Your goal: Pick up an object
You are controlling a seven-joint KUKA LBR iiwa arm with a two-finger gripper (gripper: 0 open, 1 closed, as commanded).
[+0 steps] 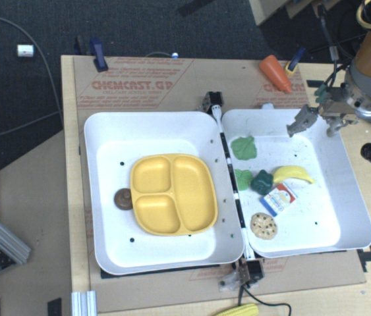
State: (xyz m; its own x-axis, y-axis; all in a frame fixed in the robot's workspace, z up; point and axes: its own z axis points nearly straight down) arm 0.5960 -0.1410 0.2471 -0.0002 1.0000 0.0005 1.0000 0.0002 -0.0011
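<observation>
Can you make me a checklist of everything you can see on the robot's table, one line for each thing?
Surface: bench bearing left bin and right bin side by side.
Job's things: in the right bin, banana, cookie, two green pieces, dark green block, small carton.
Clutter: yellow divided tray in the left bin, brown disc touching its left side; orange carrot-like toy on the bench.
End effector: above the right bin's far edge, holding nothing.
Cables: grey cable on the floor, left.
Surroundings: dark carpet.

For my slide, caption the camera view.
Tool above right bin of toy food; yellow tray in left bin.
</observation>
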